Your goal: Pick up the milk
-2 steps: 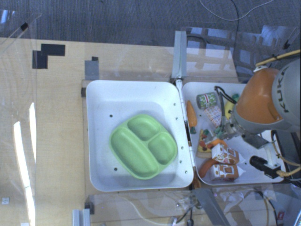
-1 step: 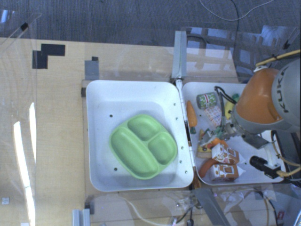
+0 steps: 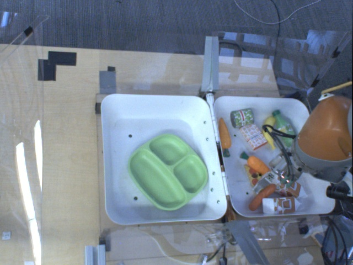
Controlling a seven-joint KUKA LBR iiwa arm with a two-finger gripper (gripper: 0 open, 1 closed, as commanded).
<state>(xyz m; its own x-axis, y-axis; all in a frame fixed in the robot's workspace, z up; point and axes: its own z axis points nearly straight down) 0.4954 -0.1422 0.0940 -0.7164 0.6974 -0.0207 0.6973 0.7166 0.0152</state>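
The milk is a small white carton with brown print, lying on its side at the front edge of the right bin. My gripper hangs low over the right bin, just behind the carton and a little apart from it. The arm's orange band and grey wrist cover the bin's right side. Nothing shows between the fingers.
Around the gripper lie a sausage, a small carrot, a red-and-white box, a green can, a yellow-green bottle and a long carrot. The left bin holds a green divided plate.
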